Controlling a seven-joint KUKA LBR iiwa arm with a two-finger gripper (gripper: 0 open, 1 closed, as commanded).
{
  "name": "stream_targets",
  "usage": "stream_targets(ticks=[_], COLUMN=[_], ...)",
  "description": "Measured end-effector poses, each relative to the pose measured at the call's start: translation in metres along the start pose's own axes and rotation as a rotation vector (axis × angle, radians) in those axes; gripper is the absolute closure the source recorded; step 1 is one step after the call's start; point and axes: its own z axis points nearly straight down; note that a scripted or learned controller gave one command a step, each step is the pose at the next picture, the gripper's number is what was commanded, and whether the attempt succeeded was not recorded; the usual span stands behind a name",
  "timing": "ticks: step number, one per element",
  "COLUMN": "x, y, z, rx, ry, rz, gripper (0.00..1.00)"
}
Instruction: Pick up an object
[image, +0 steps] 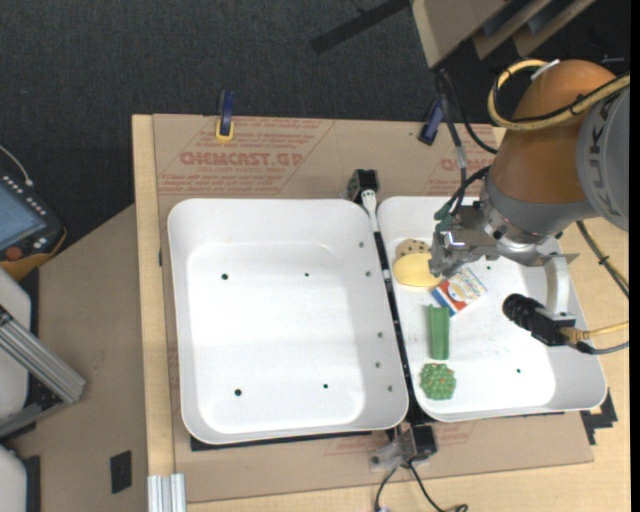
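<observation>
The right bin holds several small objects. A pale yellow rounded object lies near its left wall, with a tan spotted piece just behind it. A white packet with red and blue print lies to their right. A green stick and a green bumpy ball sit nearer the front. My gripper hangs low over the right end of the yellow object, next to the packet. I see nothing lifted off the bin floor.
The left bin sits beside the right one, and a dark divider strip runs between them. A black cylinder with a cable juts from the arm over the right bin. Cardboard lies under both bins.
</observation>
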Motion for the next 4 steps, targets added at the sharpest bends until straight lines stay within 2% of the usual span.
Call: stream_targets(ticks=[1, 2, 3, 4], x=[0.048, 0.075, 0.086, 0.023], y=[-0.017, -0.048, -0.065, -0.073], z=[-0.067, -0.078, -0.099, -0.060], rx=[-0.001, 0.008, 0.003, 0.011], ry=[0.000, 0.000, -0.001, -0.003], rz=[0.002, 0.004, 0.005, 0.014], gripper=[1.00, 1.00, 1.00, 1.00])
